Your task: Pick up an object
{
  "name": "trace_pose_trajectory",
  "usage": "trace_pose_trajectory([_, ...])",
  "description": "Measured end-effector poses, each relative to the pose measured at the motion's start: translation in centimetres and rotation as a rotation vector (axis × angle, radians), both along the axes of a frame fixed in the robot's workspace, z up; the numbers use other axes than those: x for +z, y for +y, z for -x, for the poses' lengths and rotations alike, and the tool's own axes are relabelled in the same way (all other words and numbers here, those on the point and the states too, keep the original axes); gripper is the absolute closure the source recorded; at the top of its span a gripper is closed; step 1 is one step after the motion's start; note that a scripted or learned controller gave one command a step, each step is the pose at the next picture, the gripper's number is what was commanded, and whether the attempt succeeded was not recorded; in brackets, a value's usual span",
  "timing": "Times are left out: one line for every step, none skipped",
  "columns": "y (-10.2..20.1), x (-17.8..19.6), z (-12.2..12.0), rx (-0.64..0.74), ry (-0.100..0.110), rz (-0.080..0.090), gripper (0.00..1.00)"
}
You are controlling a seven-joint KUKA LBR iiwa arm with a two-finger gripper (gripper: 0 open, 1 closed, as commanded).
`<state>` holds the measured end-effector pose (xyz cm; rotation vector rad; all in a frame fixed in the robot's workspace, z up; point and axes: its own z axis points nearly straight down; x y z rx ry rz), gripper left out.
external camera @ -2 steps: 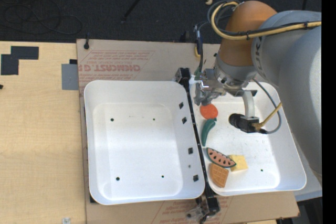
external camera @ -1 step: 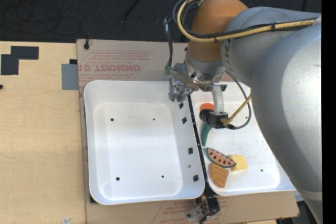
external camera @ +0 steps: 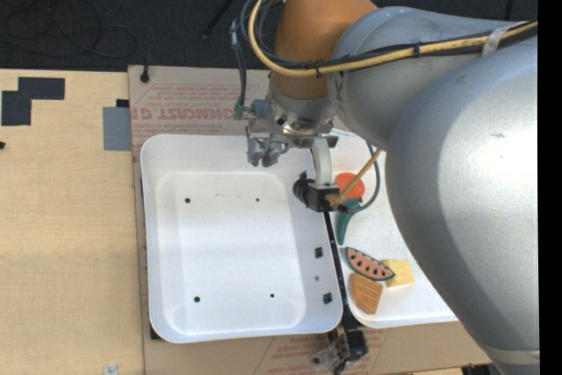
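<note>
we're seeing the claw (external camera: 266, 155) hanging over the left bin's (external camera: 158, 189) back rim, grip state unclear. objects are sitting well apart in the right bin (external camera: 413, 299): watermelon slice (external camera: 367, 264), waffle (external camera: 366, 294).

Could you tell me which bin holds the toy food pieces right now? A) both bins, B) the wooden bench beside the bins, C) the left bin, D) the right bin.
D: the watermelon slice, yellow block and waffle piece all lie in the right bin, while none sit in the left bin.
</note>
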<state>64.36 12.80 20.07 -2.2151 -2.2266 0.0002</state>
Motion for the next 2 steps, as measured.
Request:
trace_pose_trajectory([-1.81, -1.46, 1.95, -0.005, 0.006, 0.002, 1.00])
trace_pose_trajectory([-0.90, -2.39, 1.20, -0.005, 0.002, 0.002, 1.00])
